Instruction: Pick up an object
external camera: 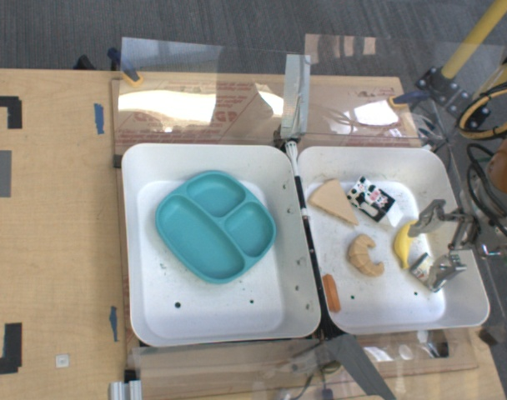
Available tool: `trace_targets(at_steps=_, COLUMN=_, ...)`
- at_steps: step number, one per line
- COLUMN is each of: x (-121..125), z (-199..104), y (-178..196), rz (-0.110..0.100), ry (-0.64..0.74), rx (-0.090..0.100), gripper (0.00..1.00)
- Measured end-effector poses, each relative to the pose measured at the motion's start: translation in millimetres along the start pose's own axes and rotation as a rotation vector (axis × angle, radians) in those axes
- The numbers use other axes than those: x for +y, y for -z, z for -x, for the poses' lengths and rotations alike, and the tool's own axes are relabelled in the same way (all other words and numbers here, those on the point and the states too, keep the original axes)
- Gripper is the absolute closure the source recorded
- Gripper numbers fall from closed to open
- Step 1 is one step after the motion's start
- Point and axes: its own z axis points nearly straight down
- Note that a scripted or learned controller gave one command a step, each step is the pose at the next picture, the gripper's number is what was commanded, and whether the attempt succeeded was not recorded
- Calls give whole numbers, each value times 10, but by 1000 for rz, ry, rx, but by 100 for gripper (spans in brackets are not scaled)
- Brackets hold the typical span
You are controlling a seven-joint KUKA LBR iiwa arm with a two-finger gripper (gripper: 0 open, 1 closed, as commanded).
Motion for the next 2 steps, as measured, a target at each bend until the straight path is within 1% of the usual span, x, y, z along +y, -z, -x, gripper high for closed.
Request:
trace_targets(at_steps=1, x=615, z=5, y=-1050, rz=-1, ry=-18, rx=-11, gripper=0)
trace_targets(at_steps=2, x=621, z=48, y=-925, rz=-4, ry=-17, rx=-26, gripper=100)
